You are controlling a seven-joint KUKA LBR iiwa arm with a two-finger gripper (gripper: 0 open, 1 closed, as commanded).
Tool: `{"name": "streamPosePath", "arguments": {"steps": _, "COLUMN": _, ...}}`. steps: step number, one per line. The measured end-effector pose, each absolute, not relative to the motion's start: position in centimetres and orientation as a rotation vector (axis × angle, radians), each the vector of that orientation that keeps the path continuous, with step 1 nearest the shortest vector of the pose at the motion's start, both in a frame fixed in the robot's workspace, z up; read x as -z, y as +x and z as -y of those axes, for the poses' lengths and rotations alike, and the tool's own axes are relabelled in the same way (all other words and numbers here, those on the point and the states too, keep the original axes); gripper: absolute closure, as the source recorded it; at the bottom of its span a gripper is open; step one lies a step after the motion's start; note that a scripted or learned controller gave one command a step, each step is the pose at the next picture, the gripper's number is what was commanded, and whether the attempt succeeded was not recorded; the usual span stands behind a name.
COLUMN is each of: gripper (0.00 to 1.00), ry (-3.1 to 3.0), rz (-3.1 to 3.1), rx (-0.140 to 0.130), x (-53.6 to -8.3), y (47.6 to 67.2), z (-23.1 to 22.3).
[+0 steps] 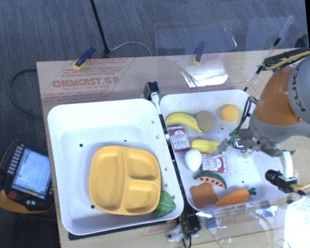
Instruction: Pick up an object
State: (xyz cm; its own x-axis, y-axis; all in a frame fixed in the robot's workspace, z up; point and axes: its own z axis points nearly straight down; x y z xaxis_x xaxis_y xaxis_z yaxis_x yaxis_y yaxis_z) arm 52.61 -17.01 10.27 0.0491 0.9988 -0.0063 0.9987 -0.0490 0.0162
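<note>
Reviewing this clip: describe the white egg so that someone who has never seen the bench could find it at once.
Look in the right-hand white bin, along its left wall next to the divider between the two bins. The egg lies there just below the small red carton and beside the yellow corn. It is the only plain white, smooth oval among the coloured toy foods.

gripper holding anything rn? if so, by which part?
Cannot tell. The gripper sits low in the right bin, over the corn and a small carton; nothing visibly between its fingers.
</note>
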Motion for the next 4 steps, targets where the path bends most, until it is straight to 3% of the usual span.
{"name": "streamPosePath", "arguments": {"steps": 1, "gripper": 0.00, "ry": 2.432, "rz": -1.958, "rx": -0.016, "x": -9.0, "y": 58.8, "z": 10.5}}
{"name": "streamPosePath", "arguments": {"steps": 2, "gripper": 1.00, "ry": 2.430, "rz": -1.964, "rx": -0.005, "x": -9.7, "y": 58.7, "z": 10.6}}
{"name": "streamPosePath", "arguments": {"steps": 3, "gripper": 0.00, "ry": 2.429, "rz": -1.963, "rx": 0.000, "x": -9.7, "y": 58.6, "z": 10.7}}
{"name": "streamPosePath", "arguments": {"steps": 4, "gripper": 1.00, "ry": 2.431, "rz": -1.968, "rx": 0.009, "x": -10.2, "y": 58.5, "z": 10.7}}
